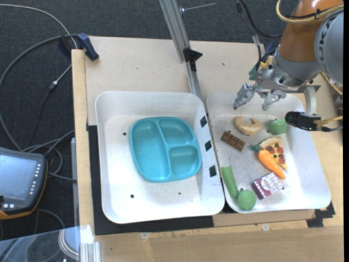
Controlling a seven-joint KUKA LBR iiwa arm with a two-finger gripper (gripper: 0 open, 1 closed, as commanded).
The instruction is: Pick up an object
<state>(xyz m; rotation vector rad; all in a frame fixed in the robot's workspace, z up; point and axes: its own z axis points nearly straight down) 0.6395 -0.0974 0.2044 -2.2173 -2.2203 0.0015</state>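
Where the grey arm with its orange band reaches in from the right, the hand point(256, 99) hangs over the far end of the right bin point(322, 179) with its two fingers spread apart and nothing between them. Just below it lies a tan bread piece point(248, 125). Near that are one brown chocolate bar point(233, 141), one small green item point(277, 126), one pizza slice point(274, 147), one carrot point(270, 163), one dark red packet point(268, 185) whose print is too small to read, one green cucumber point(229, 180) and one green ball point(246, 200). That makes eight objects, all inside the right bin.

One teal divided plate point(163, 148) with three compartments lies in the left bin point(112, 195). Both bins sit side by side on a pale wooden worktop point(136, 64). Dark carpet point(32, 59) with loose cables surrounds it, and a handheld screen unit point(19, 182) lies at the left.
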